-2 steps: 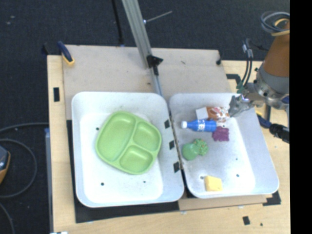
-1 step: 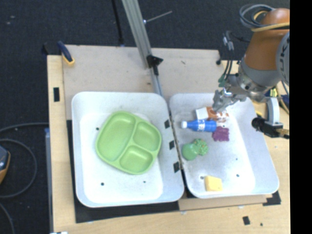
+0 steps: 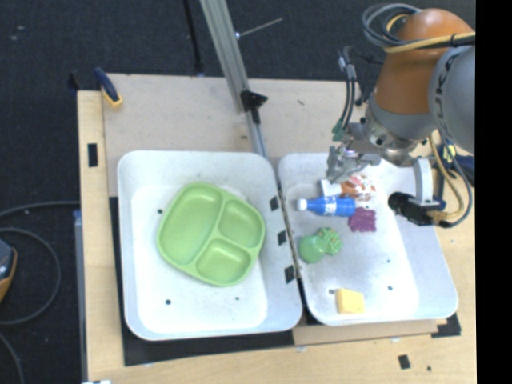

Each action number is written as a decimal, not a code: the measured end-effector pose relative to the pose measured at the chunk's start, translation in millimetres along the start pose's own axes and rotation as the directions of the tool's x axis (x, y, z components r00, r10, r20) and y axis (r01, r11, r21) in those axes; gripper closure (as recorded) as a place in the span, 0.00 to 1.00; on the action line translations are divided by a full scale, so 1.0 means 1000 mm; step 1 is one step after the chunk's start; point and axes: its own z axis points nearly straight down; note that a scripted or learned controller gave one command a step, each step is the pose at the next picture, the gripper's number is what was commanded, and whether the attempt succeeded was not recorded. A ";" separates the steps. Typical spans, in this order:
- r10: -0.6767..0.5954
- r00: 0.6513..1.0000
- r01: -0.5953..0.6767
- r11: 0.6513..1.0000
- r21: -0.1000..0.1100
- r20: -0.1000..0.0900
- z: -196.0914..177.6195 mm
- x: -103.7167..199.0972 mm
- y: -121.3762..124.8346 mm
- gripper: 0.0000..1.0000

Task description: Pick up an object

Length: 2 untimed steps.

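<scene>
While nothing is yet seen lifted, the arm [image 3: 416, 70] is reached in from the right above the right bin [image 3: 416, 294], and the gripper [image 3: 340, 165] is hung low at that bin's upper left, just above the clutter; whether anything is pinched cannot be told from this angle. A left bin [image 3: 144, 310] is occupied by a green plate [image 3: 212, 234] with three compartments, lying flat. Near the gripper, a blue bottle [image 3: 330, 206] is laid on its side, its white cap pointing left, and it is judged the likeliest target. It is probably light, stiff and smooth, so it may roll or slip; it would best be taken across the middle of its body, with the jaws set square to its long axis. An orange-and-white toy [image 3: 358, 186] is touching or just beside it, which could crowd the approach. A green toy [image 3: 320, 245] is set below the bottle, a purple piece [image 3: 362, 220] just to the bottle's right, and a yellow block [image 3: 349, 301] well apart near the lower edge.
</scene>
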 end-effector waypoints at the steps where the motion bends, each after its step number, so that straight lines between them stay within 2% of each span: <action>1: -0.001 1.000 0.001 1.000 -0.002 0.000 -0.008 0.052 0.005 1.00; 2: 0.000 1.000 0.000 1.000 0.002 0.001 0.009 0.103 0.010 1.00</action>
